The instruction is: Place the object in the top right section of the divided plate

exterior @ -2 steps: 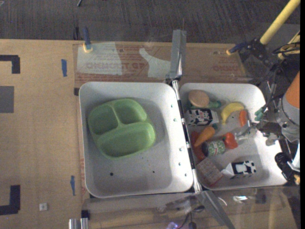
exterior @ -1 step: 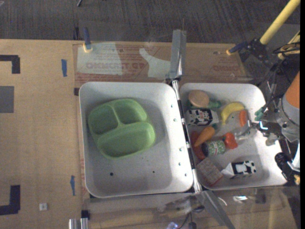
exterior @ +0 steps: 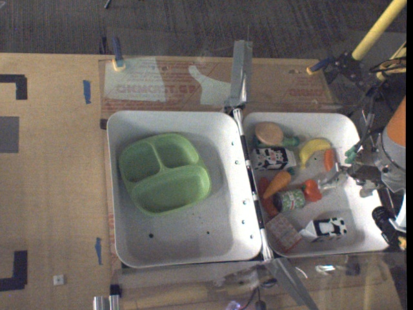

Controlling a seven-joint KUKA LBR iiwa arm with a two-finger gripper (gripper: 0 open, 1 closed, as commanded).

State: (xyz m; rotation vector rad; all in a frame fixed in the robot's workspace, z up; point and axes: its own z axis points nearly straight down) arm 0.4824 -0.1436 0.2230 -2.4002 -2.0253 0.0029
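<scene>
Dark carpet lies beyond the tan bench [exterior: 51, 192]. The green divided plate [exterior: 164, 172] sits alone in the left bin [exterior: 193, 237]; toys crowd the right bin [exterior: 352, 231]. The gripper [exterior: 339, 173] hangs above them, grip state unclear

The green divided plate [exterior: 164, 172] lies flat in the left bin, skewed a little, its three sections bare, well to the left of the gripper [exterior: 337, 173].

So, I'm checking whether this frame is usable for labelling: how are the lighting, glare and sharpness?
Camera view: soft overall, so small print on the cartons is unreadable; the green divided plate is evenly lit, with a gentle shadow on the left bin floor below it; the clear sheet behind the bins shows pale glare; the gripper is blurred over the right bin.
</scene>
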